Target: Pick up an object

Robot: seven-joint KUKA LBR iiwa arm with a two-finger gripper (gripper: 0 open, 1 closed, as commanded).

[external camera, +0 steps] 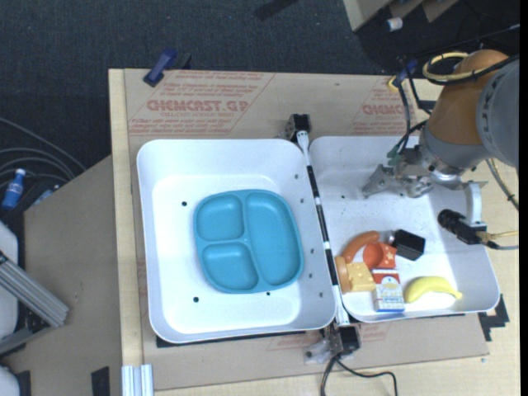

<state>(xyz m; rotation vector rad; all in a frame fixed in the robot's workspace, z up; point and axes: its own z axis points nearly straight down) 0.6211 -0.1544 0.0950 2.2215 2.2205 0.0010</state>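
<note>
Nearest the camera, in the right bin (487, 291), the small objects crowd its front corner: a yellow banana (431, 287) by the front rim, a small carton (388, 291) just beside it, a yellow block (356, 276), an orange piece (361, 245) against the dividing wall, and a black block (408, 243) slightly farther back. The left bin (157, 246) carries a blue divided plate (247, 239) lying flat at its middle. Farther back in the right bin, the hand (396, 182) hangs low over bare floor, well apart from the objects; whether its fingers are apart or together I cannot tell. Both bins sit on the table (206, 106).
</note>
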